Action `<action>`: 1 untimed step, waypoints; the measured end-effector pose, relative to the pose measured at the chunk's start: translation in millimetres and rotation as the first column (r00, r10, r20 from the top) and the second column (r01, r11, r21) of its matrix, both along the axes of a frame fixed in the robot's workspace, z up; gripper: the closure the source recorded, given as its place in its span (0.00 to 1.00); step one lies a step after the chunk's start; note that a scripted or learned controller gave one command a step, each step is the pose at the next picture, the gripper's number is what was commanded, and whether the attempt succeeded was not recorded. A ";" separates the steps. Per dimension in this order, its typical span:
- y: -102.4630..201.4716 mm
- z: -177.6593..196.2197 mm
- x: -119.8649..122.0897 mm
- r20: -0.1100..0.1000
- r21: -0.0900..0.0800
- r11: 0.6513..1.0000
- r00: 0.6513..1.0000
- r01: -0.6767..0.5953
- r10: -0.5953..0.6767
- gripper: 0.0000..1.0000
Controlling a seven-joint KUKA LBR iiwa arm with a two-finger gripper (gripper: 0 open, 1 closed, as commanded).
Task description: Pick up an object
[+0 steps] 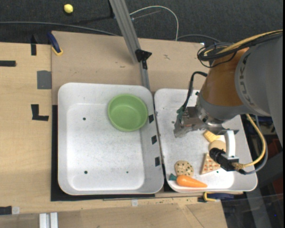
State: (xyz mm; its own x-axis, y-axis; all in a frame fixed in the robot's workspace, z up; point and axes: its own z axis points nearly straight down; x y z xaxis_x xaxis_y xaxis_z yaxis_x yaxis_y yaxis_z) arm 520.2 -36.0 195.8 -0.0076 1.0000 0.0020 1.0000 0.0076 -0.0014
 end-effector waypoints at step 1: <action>46.3 13.0 11.6 0.000 0.000 1.000 1.000 0.001 -0.001 1.00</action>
